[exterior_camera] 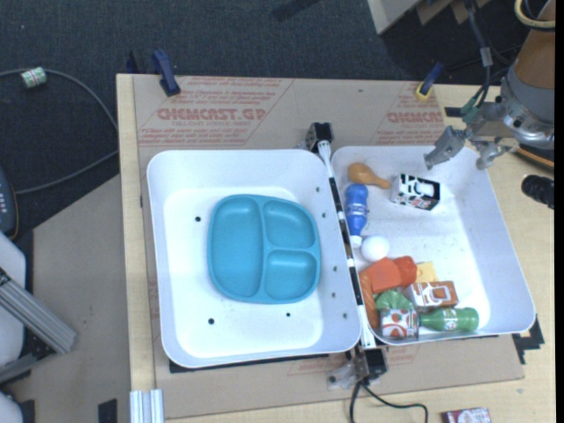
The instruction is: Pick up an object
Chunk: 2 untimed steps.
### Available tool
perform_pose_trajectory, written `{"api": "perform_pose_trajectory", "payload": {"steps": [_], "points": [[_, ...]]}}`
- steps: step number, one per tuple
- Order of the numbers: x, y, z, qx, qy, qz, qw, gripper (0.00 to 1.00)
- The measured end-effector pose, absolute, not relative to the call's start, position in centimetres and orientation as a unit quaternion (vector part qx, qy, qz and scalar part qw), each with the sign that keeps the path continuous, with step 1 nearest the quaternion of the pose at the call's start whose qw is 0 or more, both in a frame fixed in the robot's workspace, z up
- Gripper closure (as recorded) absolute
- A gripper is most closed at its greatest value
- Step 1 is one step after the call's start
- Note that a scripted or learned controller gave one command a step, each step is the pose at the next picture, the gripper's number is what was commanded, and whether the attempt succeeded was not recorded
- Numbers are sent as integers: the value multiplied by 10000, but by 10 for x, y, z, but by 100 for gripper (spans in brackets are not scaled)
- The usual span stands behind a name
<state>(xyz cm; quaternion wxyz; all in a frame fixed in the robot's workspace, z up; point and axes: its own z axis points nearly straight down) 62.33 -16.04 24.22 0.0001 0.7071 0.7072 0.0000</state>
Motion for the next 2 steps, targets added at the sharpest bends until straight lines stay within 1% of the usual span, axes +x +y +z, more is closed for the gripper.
{"api": "perform_pose_trajectory", "payload": {"steps": [1,2], "points": [[666,-142,152,7065,7077,-6,-13,0],[672,-103,104,7065,7076,46,89,0]]}}
